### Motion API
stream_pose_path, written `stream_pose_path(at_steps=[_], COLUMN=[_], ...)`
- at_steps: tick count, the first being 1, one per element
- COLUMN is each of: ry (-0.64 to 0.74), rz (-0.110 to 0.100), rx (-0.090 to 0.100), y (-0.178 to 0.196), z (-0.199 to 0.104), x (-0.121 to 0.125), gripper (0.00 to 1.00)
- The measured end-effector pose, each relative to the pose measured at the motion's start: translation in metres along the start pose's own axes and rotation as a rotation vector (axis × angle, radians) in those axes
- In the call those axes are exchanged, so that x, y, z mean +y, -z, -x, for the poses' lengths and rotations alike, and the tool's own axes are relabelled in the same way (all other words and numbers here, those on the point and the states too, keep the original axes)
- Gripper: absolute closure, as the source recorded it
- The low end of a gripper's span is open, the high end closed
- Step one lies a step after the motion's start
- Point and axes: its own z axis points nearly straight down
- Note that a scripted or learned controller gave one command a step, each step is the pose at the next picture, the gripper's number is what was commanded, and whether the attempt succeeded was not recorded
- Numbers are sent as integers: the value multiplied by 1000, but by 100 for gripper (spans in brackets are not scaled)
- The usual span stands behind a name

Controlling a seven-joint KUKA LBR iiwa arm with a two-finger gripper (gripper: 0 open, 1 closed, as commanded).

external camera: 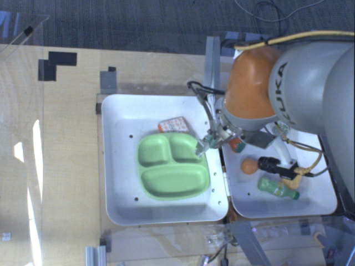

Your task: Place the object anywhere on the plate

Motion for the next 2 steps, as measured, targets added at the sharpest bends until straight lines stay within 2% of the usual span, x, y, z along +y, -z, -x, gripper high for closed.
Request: stream_pose_path(at_steps=[1, 2], ry=[232, 366], rz=[3, 4], rx=[-3, -3], y=[1, 19], z=[69, 9], x=[-1, 38], gripper=[100, 100])
